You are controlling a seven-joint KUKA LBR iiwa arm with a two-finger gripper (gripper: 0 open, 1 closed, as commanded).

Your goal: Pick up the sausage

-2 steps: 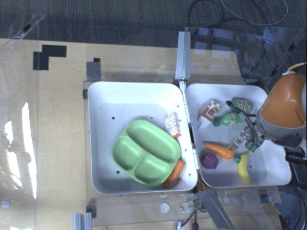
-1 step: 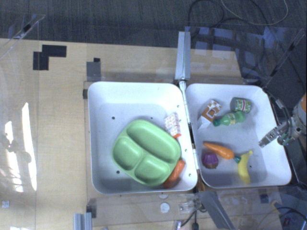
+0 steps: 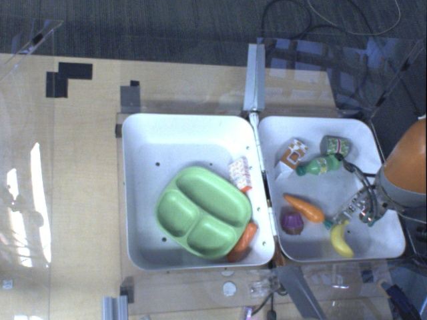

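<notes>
The sausage (image 3: 244, 238) is a short orange-red piece in the left bin (image 3: 143, 179). It lies against the lower right rim of the green divided plate (image 3: 203, 211), close to the bin's right wall, and the plate partly covers it. My gripper (image 3: 360, 209) is over the right bin (image 3: 393, 242), near its right side, just above the yellow banana (image 3: 341, 239). That is well to the right of the sausage, with the bin walls in between. Nothing shows in the gripper.
A small red-and-white packet (image 3: 239, 171) lies by the plate's upper right edge. The right bin holds a carrot (image 3: 303, 207), a purple piece (image 3: 291, 222), a green bottle (image 3: 319, 166), a can (image 3: 335, 145) and a small box (image 3: 292, 153).
</notes>
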